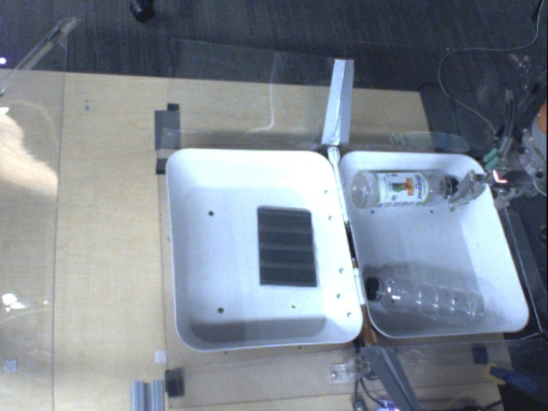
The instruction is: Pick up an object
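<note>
Two white bins (188, 229), two clear bottles (398, 188), and one dark ribbed pad (287, 247).

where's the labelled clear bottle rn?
In the camera view, the labelled bottle lies on its side along the far wall of the right bin, with the pincer at its right end.

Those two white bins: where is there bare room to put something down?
Left bin: bare white floor all around the dark ridged pad at its centre. Right bin: a free strip between the labelled clear bottle along its far wall and the clear plastic bottle along its near wall. Those two edges are crowded.
</note>
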### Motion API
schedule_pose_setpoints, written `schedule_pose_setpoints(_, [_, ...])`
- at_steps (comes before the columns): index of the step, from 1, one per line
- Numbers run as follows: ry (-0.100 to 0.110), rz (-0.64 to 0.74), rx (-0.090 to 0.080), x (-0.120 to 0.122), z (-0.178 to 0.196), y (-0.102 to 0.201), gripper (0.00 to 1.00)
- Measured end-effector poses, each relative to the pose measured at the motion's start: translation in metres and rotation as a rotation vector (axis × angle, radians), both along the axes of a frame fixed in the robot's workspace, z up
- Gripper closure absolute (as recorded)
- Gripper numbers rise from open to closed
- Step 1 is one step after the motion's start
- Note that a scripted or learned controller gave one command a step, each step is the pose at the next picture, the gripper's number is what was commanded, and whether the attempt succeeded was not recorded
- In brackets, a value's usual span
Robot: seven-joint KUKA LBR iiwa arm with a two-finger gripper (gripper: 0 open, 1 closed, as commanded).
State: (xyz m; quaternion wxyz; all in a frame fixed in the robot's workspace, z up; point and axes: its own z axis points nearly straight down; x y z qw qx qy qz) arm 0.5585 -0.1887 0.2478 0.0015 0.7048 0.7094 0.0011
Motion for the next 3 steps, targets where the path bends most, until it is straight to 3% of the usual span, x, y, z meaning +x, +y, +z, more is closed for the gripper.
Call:
schedule_pose_setpoints(1, [0.002,0.136,0.001,0.042,-0.068,0.045,0.0])
schedule_pose_setpoints(2, [-0.002,0.099,-0.001,0.085,-0.124,0.063,0.0])
schedule_pose_setpoints(3, [-0.007,0.312,-0.002,0.009,-0.159,0.029,0.0])
